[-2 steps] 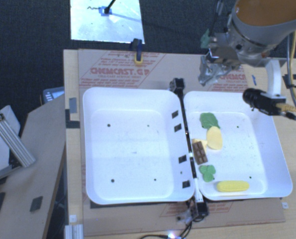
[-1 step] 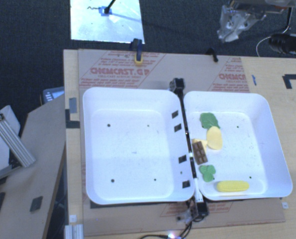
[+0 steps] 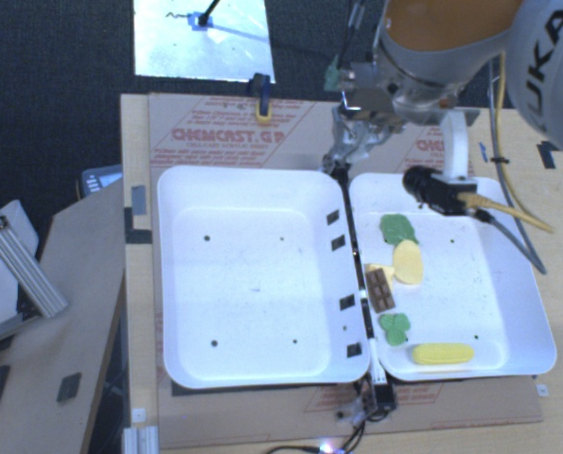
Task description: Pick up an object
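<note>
Arm [image 3: 470, 26] came in from the upper right of the frame, orange band visible near the top edge. Pincer [image 3: 343, 154] sat at upper centre, just over the far end of the divider where the two white bins meet; couldn't tell whether its fingers were spread or pressed together, too small and dark against the clutter. Nothing visibly between them.

Left bin [image 3: 182, 206] filled centre-left of the frame. Right bin [image 3: 518, 282] at centre-right carried all the objects, clustered along its left side near the divider:
- dark green piece [image 3: 396, 228] in the upper part
- pale yellow rounded piece [image 3: 409, 262] just below it, touching or nearly touching
- brown chocolate-like bar [image 3: 380, 288] left of that, lying next to the divider
- small green piece [image 3: 395, 325] below the bar
- yellow corn-like piece [image 3: 442, 354] lying flat near the bottom rim

All objects rested on the bin floor, well apart from the pincer. A black fitting [image 3: 437, 192] with cables hung over the upper part of the right bin, right of the pincer.

Both bins sat on a cardboard sheet [image 3: 224, 132] with red print, on the worktop [image 3: 92, 291]. Yellow and blue clamp [image 3: 261, 97] at the sheet's top edge, shiny metal plate [image 3: 201, 26] in the upper left
</note>
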`<state>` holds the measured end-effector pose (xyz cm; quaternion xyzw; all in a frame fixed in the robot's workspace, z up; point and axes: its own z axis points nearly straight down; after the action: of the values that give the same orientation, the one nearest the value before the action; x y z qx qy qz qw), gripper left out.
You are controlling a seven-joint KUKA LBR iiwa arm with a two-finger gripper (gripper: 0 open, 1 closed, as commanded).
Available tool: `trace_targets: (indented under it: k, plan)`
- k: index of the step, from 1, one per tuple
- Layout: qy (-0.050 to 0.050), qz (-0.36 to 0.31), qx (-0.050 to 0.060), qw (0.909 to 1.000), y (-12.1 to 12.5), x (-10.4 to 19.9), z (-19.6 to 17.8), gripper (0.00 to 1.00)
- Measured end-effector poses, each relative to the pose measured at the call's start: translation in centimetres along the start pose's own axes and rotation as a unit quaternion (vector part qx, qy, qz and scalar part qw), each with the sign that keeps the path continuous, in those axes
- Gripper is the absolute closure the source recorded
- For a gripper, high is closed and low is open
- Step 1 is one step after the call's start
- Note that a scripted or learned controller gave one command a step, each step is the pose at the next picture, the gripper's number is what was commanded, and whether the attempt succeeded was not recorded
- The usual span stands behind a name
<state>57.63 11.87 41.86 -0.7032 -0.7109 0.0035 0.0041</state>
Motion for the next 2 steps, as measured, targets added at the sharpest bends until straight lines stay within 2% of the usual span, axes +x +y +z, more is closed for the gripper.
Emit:
trace_targets:
  k: [1,2]
  plan:
    - [0.0,0.006,-0.012,0.9999,5.1,-1.6,-8.1,1.0]
    - [0.0,0.003,-0.009,1.0,8.1,-1.1,-10.0,1.0]
